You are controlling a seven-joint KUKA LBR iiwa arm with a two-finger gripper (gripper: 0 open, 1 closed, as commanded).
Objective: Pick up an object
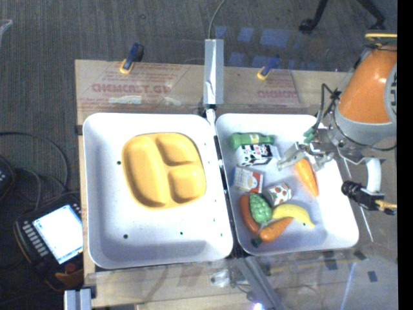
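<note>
Camera view shows two white bins side by side on a bench. Left bin (103, 225) holds a big yellow divided tray (164, 168). Right bin (335, 234) holds the small stuff. Arm (368, 89), grey w/ orange band, reaches in from the right over the right bin's far-right part. Gripper (308, 152) sits low there, just above the top end of a carrot (308, 177) lying near the right wall. Fingers look spread, nothing between them, so gripper is open w/ no load.

Other items, larger to smaller approx.: green bottle (253, 139) at far side, cow-print carton (255, 154) just near of it, small white-and-red carton (248, 180), banana (295, 213), second carrot (275, 228) at the near edge, green veg piece (260, 208), reddish sausage-like piece (248, 214), spotted can (279, 193).

Step, as I judge it: approach/descent onto the carrot by the right wall; no grasp yet. Next move prob. needs fingers straddling the carrot across its narrow width, then close and lift. Risk: wall is close, and carrot may roll or slip.
</note>
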